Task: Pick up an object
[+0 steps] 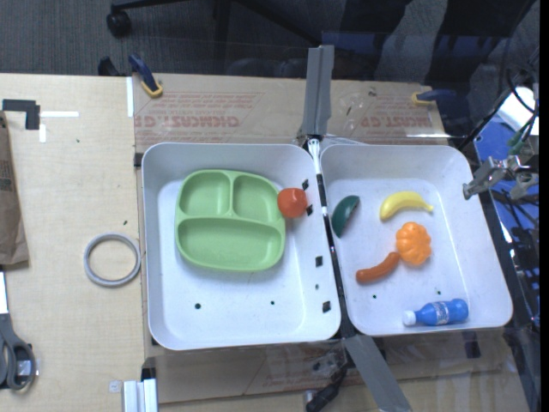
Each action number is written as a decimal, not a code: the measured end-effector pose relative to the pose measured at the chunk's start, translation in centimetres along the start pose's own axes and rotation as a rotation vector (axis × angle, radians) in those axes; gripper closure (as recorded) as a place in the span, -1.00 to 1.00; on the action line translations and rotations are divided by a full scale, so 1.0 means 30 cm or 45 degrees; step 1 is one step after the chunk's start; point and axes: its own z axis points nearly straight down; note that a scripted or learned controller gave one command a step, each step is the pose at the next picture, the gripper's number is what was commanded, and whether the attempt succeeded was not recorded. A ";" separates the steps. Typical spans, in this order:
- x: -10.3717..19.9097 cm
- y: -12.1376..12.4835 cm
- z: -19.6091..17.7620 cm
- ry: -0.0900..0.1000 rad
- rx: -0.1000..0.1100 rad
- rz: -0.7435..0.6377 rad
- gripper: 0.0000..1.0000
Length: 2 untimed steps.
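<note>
The left bin (163,256) holds a green divided plate (230,221). An orange-red ball (292,201) rests against the plate's right edge, close to the wall between the bins. In the right bin (480,264) lie a dark green piece (345,214), a yellow banana (406,203), an orange pumpkin-like toy (413,244), and an orange-red carrot-shaped piece (378,269) touching the pumpkin. Near the front wall, a blue bottle (439,312) with a white cap lies on its side.
A grey tape ring (112,258) and scissors (15,363) lie on the bench left of the bins. A blue-and-yellow clamp (146,75) sits at the back. A grey metal piece (491,175) juts over the right bin's right rim, with cables behind it.
</note>
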 end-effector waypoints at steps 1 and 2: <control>0.001 0.128 0.558 0.010 0.003 -0.008 -1.00; 0.239 -0.015 0.622 0.001 0.000 0.001 -1.00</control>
